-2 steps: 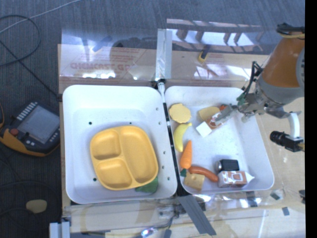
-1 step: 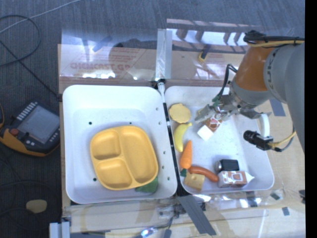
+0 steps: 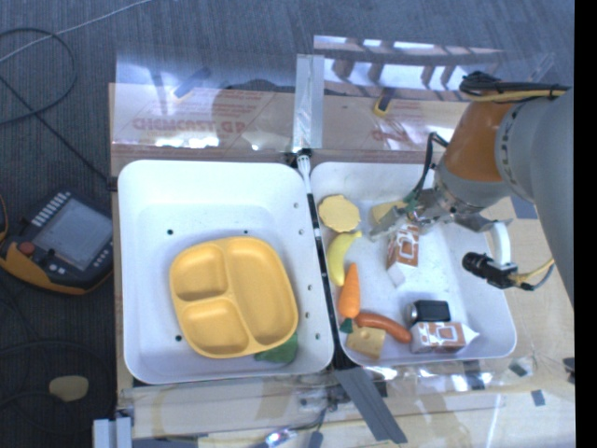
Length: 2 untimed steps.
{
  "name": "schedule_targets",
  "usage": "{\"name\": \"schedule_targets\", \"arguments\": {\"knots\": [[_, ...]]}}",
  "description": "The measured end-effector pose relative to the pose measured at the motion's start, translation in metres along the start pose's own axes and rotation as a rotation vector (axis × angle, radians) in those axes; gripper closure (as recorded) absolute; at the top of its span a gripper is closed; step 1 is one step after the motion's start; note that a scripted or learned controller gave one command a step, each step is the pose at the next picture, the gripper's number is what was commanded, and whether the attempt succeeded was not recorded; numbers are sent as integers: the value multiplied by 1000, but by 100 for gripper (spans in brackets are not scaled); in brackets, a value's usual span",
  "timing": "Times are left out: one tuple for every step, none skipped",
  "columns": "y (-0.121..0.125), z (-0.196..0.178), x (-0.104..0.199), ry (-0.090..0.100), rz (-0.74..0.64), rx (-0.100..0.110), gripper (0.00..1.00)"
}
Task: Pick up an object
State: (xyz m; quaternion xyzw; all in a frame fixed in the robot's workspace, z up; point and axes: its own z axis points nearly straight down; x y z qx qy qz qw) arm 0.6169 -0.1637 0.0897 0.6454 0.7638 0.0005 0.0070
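green item (image 3: 277, 351) mostly hidden beneath the near edge of the yellow divided plate (image 3: 233, 295), its kind not discernible; gripper (image 3: 403, 220) fingers blurred and masked by the wrist, so their spacing cannot be read; small carton (image 3: 403, 248) just below the gripper, contact with it not discernible; pale wedge (image 3: 382, 214) beside the gripper partly covered, kind unclear; arm (image 3: 532, 157) cut off by the right edge; handheld controller (image 3: 51, 243) on the floor cut off by the left edge; print on the boxed carton (image 3: 438, 336) too small to read
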Motion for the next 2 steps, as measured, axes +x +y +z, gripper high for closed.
{"name": "schedule_targets", "arguments": {"knots": [[2,-10,2,3,-2,-2,100],[22,-117,86,10,-56,10,100]]}}
